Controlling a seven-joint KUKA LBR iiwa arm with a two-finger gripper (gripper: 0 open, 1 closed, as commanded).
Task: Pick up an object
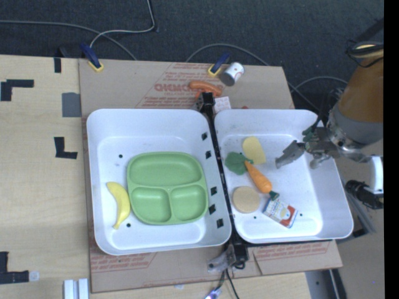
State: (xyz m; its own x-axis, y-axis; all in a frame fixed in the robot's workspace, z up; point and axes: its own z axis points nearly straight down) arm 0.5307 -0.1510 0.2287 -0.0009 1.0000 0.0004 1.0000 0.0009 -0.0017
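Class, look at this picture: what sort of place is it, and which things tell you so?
Probably a robotics lab test bench: a robot arm with a claw reaches over two white bins holding toy food such as a carrot and banana, with cables trailing behind.

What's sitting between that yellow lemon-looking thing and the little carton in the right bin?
In the camera view, a toy carrot lies between the yellow piece and the carton.

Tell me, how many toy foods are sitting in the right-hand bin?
4: a yellow lemon-like piece at the top, a carrot with green leaves below it, a tan round cookie, and a small carton lowest. None seem hidden.
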